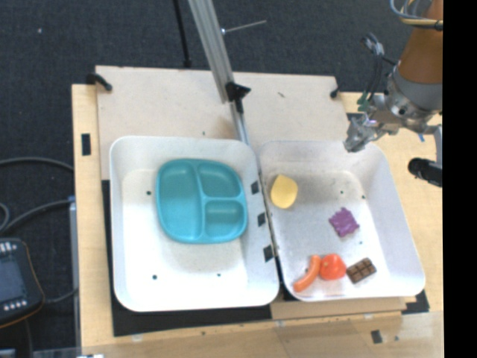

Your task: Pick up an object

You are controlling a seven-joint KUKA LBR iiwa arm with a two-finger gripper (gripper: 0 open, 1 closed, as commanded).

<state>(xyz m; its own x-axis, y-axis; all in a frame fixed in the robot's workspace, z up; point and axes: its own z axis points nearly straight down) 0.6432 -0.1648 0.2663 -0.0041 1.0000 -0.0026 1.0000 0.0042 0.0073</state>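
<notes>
I have the gripper (358,136) over the far right corner of the right bin (399,200), hanging from the grey wrist with the orange band of the arm (421,58) above it. From this slanted view I cannot tell how the tool is set. Nothing shows in its grasp.

Nearest to the tool, down and to its left, a yellow piece (284,191) lies close to the wall shared with the other bin. Below the tool, toward the near side, a purple piece (343,221) sits out on the bin floor, apart from the rest. Farther on, near the front rim, an orange piece (322,269) lies with a thin tail stretching left, and a brown block (361,270) lies just beside it on the right; I can't tell whether the two touch.

Well off to the tool's left, the left bin (130,222) holds a teal tray (201,201) with three compartments, lying flat at its middle. A metal strut (212,36) rises from behind the seam between the bins. Both bins sit on a pale bench (171,95).
</notes>
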